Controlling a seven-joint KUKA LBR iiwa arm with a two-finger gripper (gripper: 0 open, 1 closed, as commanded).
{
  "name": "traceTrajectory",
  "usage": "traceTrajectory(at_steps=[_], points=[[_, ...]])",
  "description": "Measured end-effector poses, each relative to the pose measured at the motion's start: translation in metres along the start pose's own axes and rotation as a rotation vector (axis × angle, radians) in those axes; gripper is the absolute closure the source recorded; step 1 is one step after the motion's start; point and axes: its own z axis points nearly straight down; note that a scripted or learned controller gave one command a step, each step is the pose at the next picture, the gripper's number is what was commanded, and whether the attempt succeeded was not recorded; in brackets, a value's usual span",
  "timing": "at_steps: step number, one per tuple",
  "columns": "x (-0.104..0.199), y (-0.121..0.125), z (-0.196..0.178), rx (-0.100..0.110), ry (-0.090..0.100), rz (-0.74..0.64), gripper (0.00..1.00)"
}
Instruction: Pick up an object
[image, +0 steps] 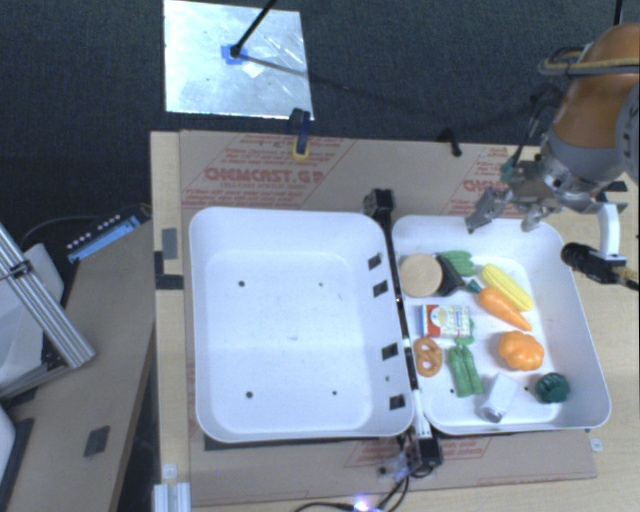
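The gripper (508, 212) hangs above the far rim of the right bin (578, 330) with its two fingers spread apart and nothing between them, so the pick looks to be at the approach step with no object chosen by contact yet. The toy food all lies in that bin: a corn cob (507, 286), a carrot (503, 307) and an orange pepper (520, 351) nearest its reach. Next, it probably needs to descend over one piece.

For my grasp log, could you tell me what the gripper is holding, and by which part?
Nothing is held: the gripper hangs above the right bin's far edge, with nothing between its fingers.
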Motion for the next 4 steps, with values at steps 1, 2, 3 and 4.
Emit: traceTrajectory(at_steps=[1,2,3,4], points=[[0.028,0.016,0.153,0.009,0.002,-0.004,0.0],[0.075,0.022,0.036,-0.012,0.001,-0.007,0.0],[0.072,0.021,0.032,-0.005,0.0,-0.005,1.0],[0.104,0.022,-0.126,-0.02,0.0,-0.006,1.0]])
